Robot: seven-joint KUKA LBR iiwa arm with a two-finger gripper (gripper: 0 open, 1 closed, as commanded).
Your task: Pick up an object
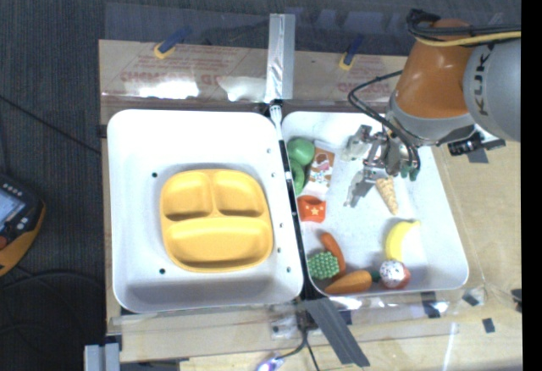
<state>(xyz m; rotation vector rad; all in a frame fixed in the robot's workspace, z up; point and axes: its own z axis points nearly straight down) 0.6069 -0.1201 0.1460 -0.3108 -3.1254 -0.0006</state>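
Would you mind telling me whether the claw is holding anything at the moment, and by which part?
Nothing is held: the claw hangs open above bare floor of the right bin, beside the cone.

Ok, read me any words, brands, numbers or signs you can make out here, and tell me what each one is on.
"KU": large dark letters on the grey arm, cut off at the picture's edge.
Red print on the cardboard sheet behind the bins: too faint to read.
Small carton in the right bin: printed picture, any text too small.
Red packet: a yellow star-like mark, no legible words.
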